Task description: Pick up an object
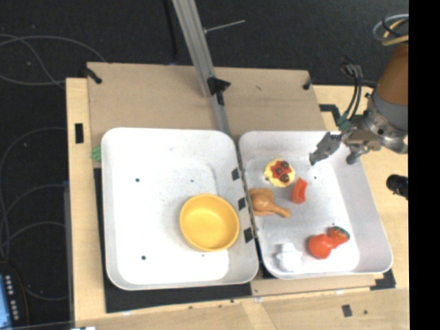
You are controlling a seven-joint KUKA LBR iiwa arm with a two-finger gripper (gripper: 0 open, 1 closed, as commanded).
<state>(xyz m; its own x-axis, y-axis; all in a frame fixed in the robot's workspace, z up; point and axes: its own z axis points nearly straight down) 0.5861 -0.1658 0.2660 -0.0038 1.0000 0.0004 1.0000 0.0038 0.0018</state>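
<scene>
1. The gripper [337, 150] hangs over the right bin [364, 205] at its two o'clock corner, jaws spread wide, nothing between them.
2. Nearest below it, at seven o'clock, sits a round yellow toy with red and dark spots [280, 172].
3. A small red piece [298, 192] lies just beside that, at its four o'clock.
4. A tan drumstick-shaped toy [267, 203] rests against the bin's nine o'clock wall.
5. A red tomato-like toy [326, 243] and a white lump [288, 256] sit near the six o'clock edge.
6. The left bin [151, 170] carries a yellow bowl [209, 222].
</scene>
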